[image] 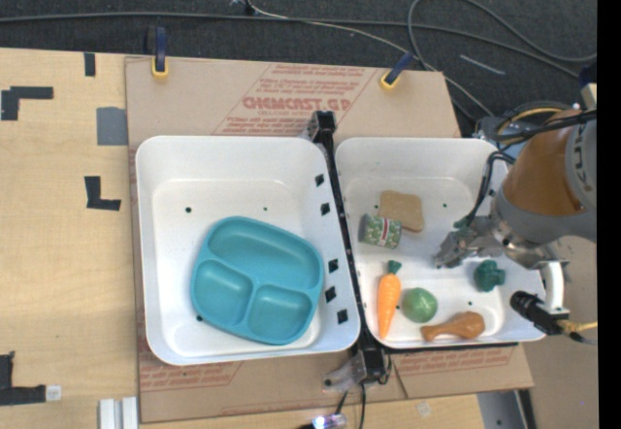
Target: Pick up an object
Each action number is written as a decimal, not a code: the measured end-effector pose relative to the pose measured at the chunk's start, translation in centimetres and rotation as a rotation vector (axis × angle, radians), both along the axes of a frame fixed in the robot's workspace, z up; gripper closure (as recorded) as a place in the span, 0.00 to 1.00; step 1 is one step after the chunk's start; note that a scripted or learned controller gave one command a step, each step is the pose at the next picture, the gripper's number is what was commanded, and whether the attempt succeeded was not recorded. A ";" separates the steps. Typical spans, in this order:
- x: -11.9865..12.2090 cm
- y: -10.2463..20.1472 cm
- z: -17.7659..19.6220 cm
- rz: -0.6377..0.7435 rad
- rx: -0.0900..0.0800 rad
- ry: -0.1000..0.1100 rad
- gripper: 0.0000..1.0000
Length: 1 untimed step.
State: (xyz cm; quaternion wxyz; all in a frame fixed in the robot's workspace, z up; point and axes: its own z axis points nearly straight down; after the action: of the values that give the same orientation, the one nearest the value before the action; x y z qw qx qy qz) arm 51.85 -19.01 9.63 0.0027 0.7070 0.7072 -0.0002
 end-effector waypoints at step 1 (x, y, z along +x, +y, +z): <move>-0.4 -0.6 6.0 0.000 0.003 0.001 1.00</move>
State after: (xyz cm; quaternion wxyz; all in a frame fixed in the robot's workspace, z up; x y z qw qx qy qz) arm 51.49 -19.58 15.65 0.0016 0.7070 0.7073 0.0005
